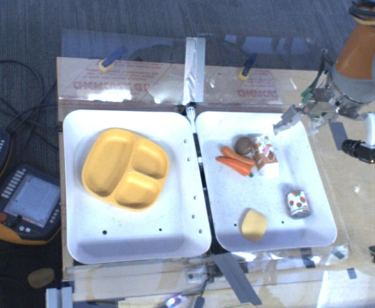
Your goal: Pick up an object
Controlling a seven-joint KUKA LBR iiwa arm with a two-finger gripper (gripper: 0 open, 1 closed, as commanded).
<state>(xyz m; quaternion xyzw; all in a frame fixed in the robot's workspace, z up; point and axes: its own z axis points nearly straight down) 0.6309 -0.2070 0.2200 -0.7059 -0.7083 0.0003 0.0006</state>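
While the arm (357, 56) leans in from the right, its orange band sits high at the frame's edge and the wrist slants down and leftward, ending over the far right corner of the right bin (315, 230). The pincer (284, 124) hangs at that bin's upper rim, above the white floor and apart from everything in it — whether it is apart or together I cannot tell, since it reads as one pale blurred shape. Nothing shows between its tips.

Inside the right bin, a cluster lies near the far middle: two carrots (236, 162) side by side, a brown ball (243, 145) touching their upper end, and a white box (265, 154) with red print just right of them. Nearer the front, a small printed can (297, 203) lies on its side by the right wall, and a yellow block (253, 224) sits to its left, well apart from the cluster.

The left bin (84, 236) holds a yellow divided plate (125, 167) — three compartments, resting slightly toward the far side.

Both bins sit side by side on the surface (360, 191).
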